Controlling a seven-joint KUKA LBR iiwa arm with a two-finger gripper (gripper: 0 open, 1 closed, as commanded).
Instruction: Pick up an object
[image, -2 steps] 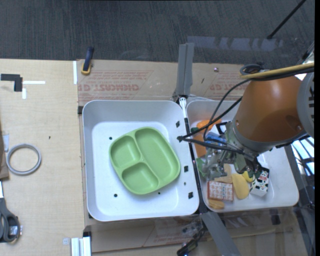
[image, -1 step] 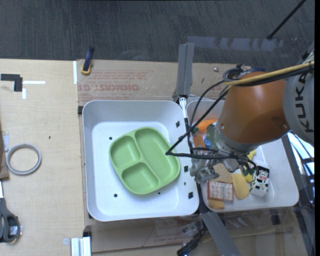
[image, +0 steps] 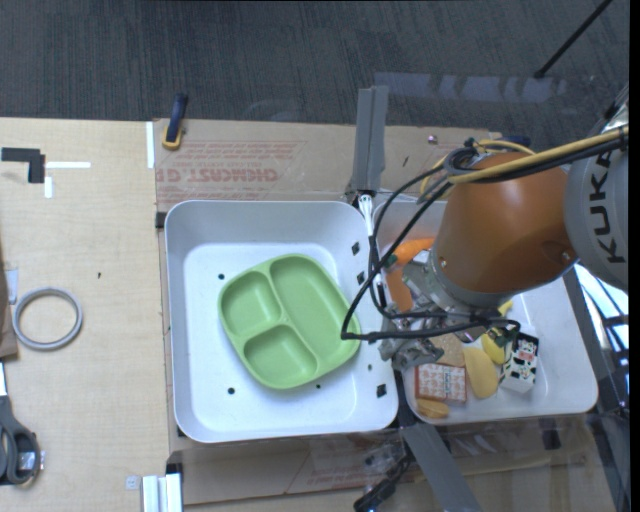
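Gripper (image: 412, 350) positioned low over right bin (image: 570, 385), above small packet (image: 441, 383); finger state cannot be told.

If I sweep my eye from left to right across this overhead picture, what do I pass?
Roll of tape → left white bin holding the green divided plate → robot arm's orange band over the right bin → small black-and-white toy.

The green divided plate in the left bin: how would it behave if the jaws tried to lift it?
The green divided plate looks like moulded plastic, so probably stiff and light. Its wide, shallow shape lies flat, so it likely slides rather than tips. The glossy rim may slip.
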